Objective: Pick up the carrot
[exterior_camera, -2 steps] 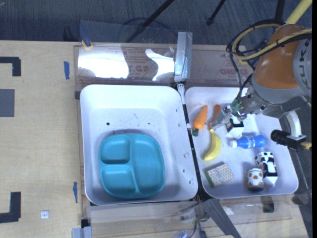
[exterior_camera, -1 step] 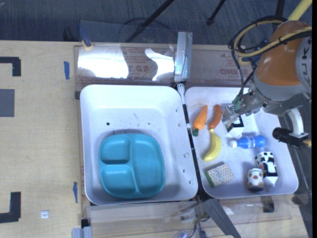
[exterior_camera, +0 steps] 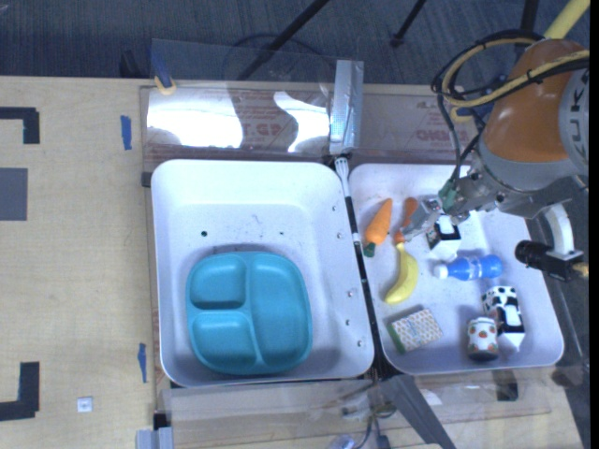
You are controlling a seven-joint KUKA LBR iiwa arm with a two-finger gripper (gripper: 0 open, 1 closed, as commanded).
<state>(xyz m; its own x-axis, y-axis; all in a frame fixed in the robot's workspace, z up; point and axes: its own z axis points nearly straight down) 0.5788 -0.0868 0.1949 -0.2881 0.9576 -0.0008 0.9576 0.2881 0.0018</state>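
The carrot [exterior_camera: 378, 223], orange with a green stem end at the bottom, lies tilted near the left wall of the right bin [exterior_camera: 538, 363]. A smaller, thin orange piece [exterior_camera: 409, 213] lies just to its right. My gripper [exterior_camera: 438, 221] hangs low over the upper middle of that bin, to the right of the carrot and close beside the thin orange piece. The carrot lies apart from the gripper. The arm's orange band [exterior_camera: 529, 124] comes in from the upper right.
Below the carrot lie a yellow banana [exterior_camera: 402, 277] and a speckled square sponge [exterior_camera: 416, 328]. A blue bottle [exterior_camera: 468, 268], a cow figure [exterior_camera: 504, 309] and a small can [exterior_camera: 482, 337] occupy the bin's right half. The left bin [exterior_camera: 187, 190] holds a blue divided plate [exterior_camera: 249, 307].
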